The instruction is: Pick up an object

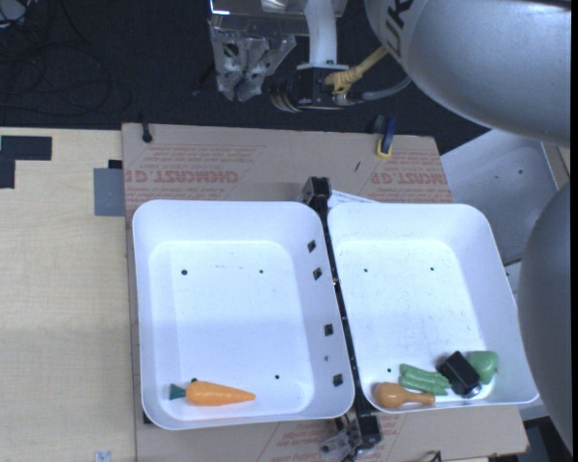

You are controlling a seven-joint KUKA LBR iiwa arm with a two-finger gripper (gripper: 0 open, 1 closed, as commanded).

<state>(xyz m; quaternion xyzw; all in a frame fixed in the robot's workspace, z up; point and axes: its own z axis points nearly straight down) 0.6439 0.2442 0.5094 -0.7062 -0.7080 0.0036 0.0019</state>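
Observation:
My gripper (247, 77) hangs high above the back edge of the bench, well clear of both bins, with its fingers apart and nothing between them. An orange carrot with a green top (217, 393) lies along the front wall of the left bin (154, 258). In the front right corner of the right bin (482, 239) several small items are bunched together: a tan-orange pear-shaped piece (402, 396), a green pod (424, 380), a black block (459, 373) and a green piece (484, 362) behind it.
The two bins sit on a brown cardboard sheet (270, 166), joined by a black divider strip (329, 296). The arm's large grey body (482, 37) looms over the upper right. Dark patches (19, 157) mark the wooden bench at the left.

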